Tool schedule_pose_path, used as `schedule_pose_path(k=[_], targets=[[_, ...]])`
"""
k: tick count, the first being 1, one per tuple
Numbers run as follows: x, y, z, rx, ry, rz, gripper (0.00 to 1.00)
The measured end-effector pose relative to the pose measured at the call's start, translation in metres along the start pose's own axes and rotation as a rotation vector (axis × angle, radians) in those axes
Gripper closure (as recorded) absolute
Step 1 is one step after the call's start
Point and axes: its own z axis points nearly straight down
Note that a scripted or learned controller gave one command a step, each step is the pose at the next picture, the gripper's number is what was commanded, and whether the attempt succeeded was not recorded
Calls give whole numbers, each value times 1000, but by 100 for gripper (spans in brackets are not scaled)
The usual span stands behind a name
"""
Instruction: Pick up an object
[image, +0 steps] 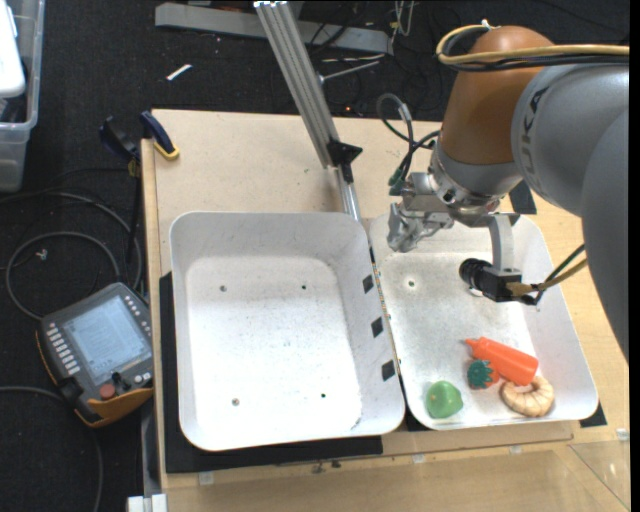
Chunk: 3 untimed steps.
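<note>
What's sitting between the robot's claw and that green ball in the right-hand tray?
Nothing. In the camera view, just bare white floor of the right bin lies between the gripper and the green ball.

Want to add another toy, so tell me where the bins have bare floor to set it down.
The left bin is bare wall to wall. In the right bin, floor is free between the gripper at its far end and the carrot. Crowded: its near end, with green ball, teal piece and beige ring.

A robotics lab (cables (47, 236) strewn about): teach pendant (95, 350), plywood bench (240, 170), white bins (270, 330).
</note>
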Motion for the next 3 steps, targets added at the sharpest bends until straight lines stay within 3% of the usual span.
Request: schedule_pose_path(k=[2, 3], targets=[[94, 29, 17, -2, 0, 1, 100], [100, 37, 4, -2, -1, 5, 100]])
